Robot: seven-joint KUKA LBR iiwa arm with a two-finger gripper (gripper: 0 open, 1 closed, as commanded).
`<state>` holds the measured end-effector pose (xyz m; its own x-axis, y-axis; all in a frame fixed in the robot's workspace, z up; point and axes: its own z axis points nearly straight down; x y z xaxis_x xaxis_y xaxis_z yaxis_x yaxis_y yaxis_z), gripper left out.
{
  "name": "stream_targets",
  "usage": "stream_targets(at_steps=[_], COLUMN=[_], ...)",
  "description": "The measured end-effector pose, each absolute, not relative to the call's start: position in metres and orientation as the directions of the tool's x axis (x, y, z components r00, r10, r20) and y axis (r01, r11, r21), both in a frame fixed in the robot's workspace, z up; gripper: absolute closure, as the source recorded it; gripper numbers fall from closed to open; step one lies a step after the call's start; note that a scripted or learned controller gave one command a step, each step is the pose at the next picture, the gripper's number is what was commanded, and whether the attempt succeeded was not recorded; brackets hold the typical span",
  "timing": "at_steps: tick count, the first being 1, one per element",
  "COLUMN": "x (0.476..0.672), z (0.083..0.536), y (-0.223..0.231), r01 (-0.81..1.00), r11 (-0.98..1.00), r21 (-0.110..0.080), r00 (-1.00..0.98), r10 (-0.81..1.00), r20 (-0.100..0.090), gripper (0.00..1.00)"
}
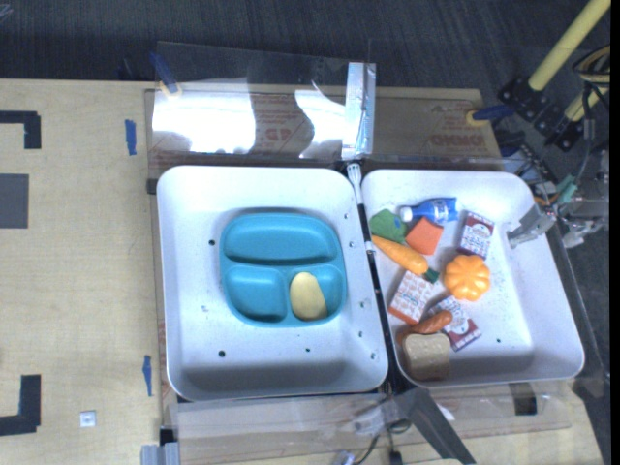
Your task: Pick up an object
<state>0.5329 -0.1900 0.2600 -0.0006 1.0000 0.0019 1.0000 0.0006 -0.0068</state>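
Note:
The right bin (pixel 542 337) holds a jumble of toy food. An orange pumpkin (pixel 467 276) lies mid-bin, with a carrot (pixel 400 254) to its left. Behind them are a blue bottle (pixel 431 209), a green piece (pixel 388 225) and an orange block (pixel 423 233). Red-and-white packets (pixel 412 298) lie around the pumpkin. A brown sausage (pixel 428 323) and a bread slice (pixel 426 354) sit at the front. My gripper (pixel 531 227) hovers at the bin's far right rim, apart from all the items, with nothing seen in it.
The left bin (pixel 184 289) carries a blue divided tray (pixel 281 250) with a yellow potato-like item (pixel 308 295) in its front right compartment. A clear plastic sheet (pixel 262 114) stands behind the bins. Cables and a yellow bar (pixel 572 32) crowd the upper right.

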Motion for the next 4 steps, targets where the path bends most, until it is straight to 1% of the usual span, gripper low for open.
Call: stream_targets(at_steps=[1,2,3,4], x=[0.503,0.538,0.553,0.553], z=[0.296,0.214,0.093,0.101], y=[-0.221,-0.222,-0.18,-0.18], r01=[0.995,0.989,0.983,0.984], r11=[0.101,0.149,0.182,0.181], r21=[-0.001,-0.011,0.001,0.001], r00=[-0.101,-0.148,-0.182,-0.181], r10=[0.995,0.989,0.983,0.984], r20=[-0.001,0.006,-0.001,0.001], gripper=[0.0,0.0,0.0,1.0])
